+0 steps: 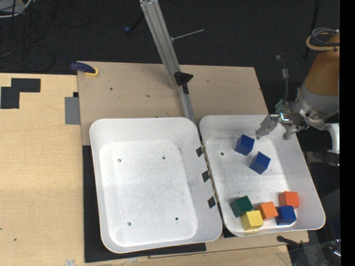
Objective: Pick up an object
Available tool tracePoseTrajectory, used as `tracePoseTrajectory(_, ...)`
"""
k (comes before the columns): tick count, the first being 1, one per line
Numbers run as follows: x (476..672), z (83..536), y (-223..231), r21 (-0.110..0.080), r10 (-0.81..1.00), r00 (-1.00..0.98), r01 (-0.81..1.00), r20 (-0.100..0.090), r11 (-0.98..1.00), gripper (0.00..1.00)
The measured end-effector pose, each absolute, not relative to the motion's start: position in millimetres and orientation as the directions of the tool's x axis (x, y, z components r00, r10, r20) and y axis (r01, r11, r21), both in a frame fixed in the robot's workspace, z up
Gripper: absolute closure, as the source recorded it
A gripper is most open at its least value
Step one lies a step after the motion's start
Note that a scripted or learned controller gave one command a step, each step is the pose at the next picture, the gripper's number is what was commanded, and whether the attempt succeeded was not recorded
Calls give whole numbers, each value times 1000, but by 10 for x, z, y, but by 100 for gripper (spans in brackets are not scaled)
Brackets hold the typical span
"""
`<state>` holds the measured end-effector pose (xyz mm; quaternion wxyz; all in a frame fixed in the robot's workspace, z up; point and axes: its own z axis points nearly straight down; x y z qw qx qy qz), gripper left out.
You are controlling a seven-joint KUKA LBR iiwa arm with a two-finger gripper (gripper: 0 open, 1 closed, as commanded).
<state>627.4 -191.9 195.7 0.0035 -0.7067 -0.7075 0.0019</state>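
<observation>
two white bins are seen side by side on the bench. the left bin (145,187) is shown as a bare white floor with a few small dark dots. a metal rail (166,51) is seen slanting down from the top toward the gap between the bins.

in the right bin (222,134), two blue cubes are found near the middle: an upper blue cube (244,144) and a lower blue cube (259,163), close together but apart. along the near edge a cluster is gathered: a green cube (241,205), a yellow cube (252,219), an orange cube (268,210), a small blue cube (286,214) and a red-orange cube (289,199), pressed close, so that some faces are hidden.

the gripper (275,127) is held at the right bin's far right corner, its two fingers spread apart, with nothing clamped between them. the arm behind it is cut off at the right.
</observation>
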Motion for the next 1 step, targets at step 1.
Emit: tracePoseTrajectory(1, 6286, 1987, -1915, -3, 1000, -5, 1000, 0, 5, 0)
